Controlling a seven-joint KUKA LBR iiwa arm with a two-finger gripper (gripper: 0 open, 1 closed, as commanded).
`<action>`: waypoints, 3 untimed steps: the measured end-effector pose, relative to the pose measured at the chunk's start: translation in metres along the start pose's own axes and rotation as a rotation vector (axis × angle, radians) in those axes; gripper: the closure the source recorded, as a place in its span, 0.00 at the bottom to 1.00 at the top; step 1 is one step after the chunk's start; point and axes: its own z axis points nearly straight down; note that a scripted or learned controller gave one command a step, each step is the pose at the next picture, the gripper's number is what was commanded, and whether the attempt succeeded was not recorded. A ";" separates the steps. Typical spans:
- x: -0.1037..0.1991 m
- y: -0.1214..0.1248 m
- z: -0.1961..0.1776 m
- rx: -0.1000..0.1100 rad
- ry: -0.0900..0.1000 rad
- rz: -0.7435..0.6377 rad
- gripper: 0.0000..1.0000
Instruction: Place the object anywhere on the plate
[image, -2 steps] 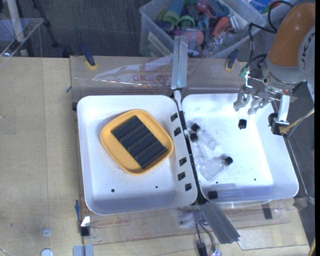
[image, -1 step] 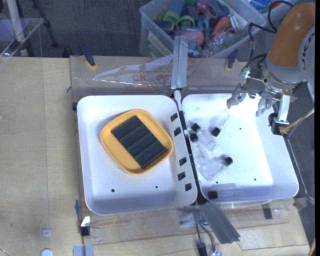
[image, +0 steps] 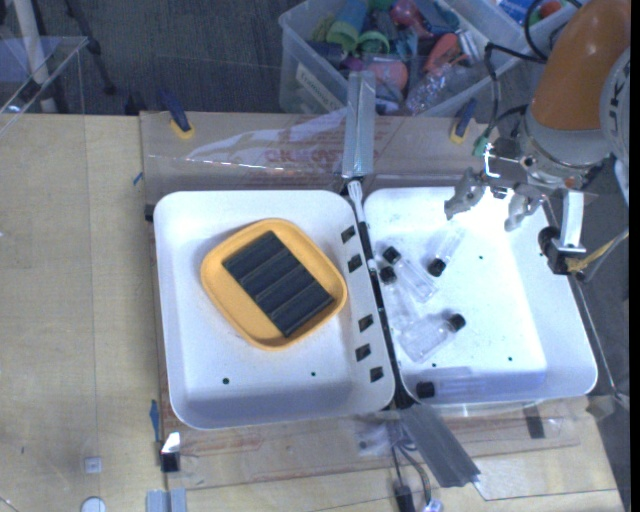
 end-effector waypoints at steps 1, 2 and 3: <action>0.007 -0.011 0.003 0.002 0.001 0.046 0.00; 0.015 -0.011 0.002 -0.001 0.001 0.057 0.00; 0.021 -0.005 0.017 0.001 0.000 0.046 0.00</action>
